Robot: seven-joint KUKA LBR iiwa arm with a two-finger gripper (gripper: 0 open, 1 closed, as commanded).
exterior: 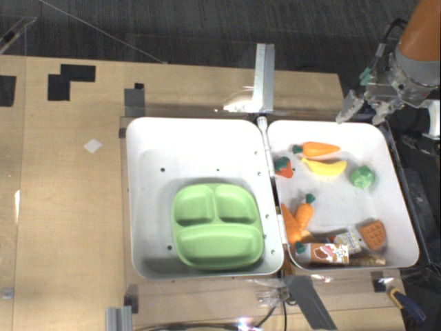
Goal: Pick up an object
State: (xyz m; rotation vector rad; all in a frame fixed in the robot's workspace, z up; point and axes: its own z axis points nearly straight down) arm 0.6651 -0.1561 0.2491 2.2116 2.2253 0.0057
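The right bin holds toy food. An orange carrot lies at the back with a yellow banana just in front of it. To their right sits a green ball, and a small red and green piece lies by the left wall. Two small carrots, a brown bottle and a waffle-like biscuit lie near the front. My gripper hangs open over the bin's back right rim, with nothing between its fingers.
The left bin holds a green divided plate toward its front. A metal post stands behind the wall shared by the two bins. The grey and orange arm comes in from the upper right.
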